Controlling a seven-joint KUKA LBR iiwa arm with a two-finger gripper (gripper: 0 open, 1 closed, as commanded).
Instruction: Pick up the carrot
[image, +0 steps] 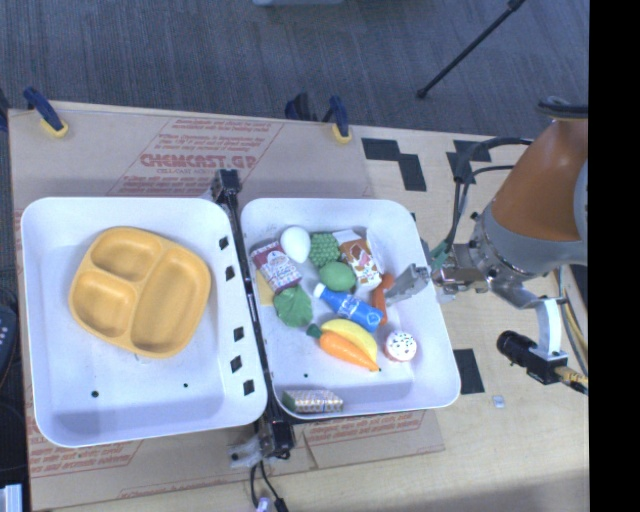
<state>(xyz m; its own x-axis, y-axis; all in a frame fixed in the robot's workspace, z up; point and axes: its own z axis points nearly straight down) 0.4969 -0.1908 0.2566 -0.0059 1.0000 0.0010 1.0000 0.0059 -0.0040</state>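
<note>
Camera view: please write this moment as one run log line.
carrot: in right bin, beside banana | gripper: above bin, apart from carrot

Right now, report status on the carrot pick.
Tool over right bin's right side, nothing seen held. Carrot lying low in bin. Banana touching it; blue bottle just behind.

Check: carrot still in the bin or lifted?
In the bin. The carrot lies flat beside the banana; the gripper is apart from it.
</note>
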